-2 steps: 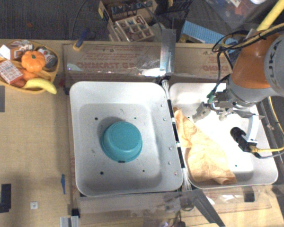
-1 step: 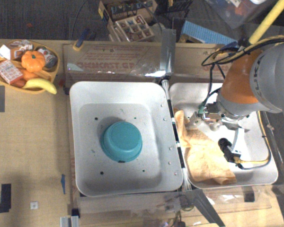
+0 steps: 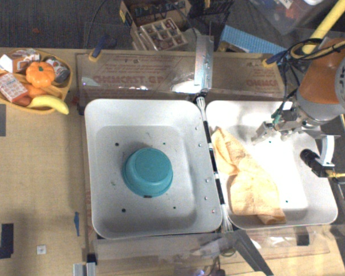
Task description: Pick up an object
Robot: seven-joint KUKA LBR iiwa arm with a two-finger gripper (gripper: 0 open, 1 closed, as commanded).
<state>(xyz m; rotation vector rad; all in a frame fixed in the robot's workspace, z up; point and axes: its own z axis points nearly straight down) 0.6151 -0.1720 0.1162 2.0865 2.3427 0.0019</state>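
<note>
Two shallow white bins sit side by side on the surface. The left bin holds a teal bowl turned upside down, resting near the middle of the bin floor. The right bin holds a crumpled yellowish cloth that lies along the bin's left side, running from the upper left corner down toward the near edge, with its lower end bunched against the front wall.

The arm reaches in from the right, its orange band visible above the wrist. The end effector hovers over the upper part of the right bin, to the right of the cloth's upper end and apart from it — nothing lies between its fingers. The view is too small and blurred there to tell whether the end effector is spread or closed.

At the far left of the surface, well apart from both bins, a yellow dish carries toy food — a small orange pumpkin, a banana lying along its front edge, and a few small boxes. Beyond the bins a long cardboard strip runs along the back, with cluttered boxes and cables on the floor behind it.
</note>
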